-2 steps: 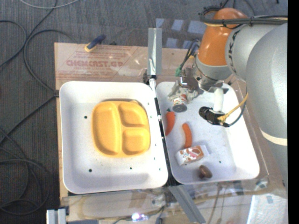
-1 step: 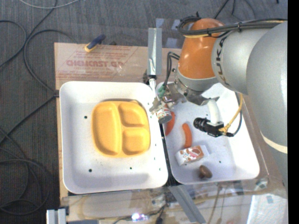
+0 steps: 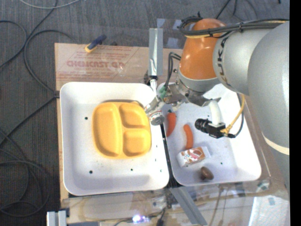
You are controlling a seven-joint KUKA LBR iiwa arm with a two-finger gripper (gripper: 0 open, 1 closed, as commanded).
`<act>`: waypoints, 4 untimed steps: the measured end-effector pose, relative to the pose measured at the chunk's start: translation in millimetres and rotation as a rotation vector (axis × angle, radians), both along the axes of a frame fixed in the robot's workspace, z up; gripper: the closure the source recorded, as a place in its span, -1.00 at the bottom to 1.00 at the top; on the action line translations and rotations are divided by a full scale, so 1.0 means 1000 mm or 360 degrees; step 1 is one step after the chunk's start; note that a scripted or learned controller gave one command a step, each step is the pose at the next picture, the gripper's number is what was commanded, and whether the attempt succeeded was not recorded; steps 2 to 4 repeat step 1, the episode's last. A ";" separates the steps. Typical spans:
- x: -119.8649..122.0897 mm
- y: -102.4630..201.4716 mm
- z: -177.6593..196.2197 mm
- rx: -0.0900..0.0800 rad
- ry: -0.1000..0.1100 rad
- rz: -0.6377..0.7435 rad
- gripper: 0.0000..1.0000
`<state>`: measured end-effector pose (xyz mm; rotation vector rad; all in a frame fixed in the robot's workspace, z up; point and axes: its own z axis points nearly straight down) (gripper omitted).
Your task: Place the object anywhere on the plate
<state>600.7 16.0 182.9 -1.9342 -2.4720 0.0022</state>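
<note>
A yellow divided plate (image 3: 122,128) lies in the middle of the left white bin (image 3: 77,173). My gripper (image 3: 154,113) hangs over the wall between the two bins, right at the plate's right edge. Nothing held in it can be made out. Just right of the gripper, an orange sausage-shaped piece (image 3: 170,123) lies in the right bin (image 3: 244,166). A second orange piece (image 3: 188,135) lies a little further right. A small white and red carton (image 3: 193,156) and a brown lump (image 3: 206,173) rest nearer the front of that bin.
The grey arm with its orange band (image 3: 202,55) covers the back of the right bin. A black cable fitting (image 3: 209,126) hangs off the wrist above the second orange piece. A cardboard sheet (image 3: 101,67) lies behind the left bin.
</note>
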 end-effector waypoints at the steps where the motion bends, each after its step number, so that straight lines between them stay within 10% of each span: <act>1: 0.006 0.018 0.000 -0.0001 0.0002 -0.0336 -1.00; 4: 0.006 0.018 0.000 -0.0001 0.0002 -0.0336 -1.00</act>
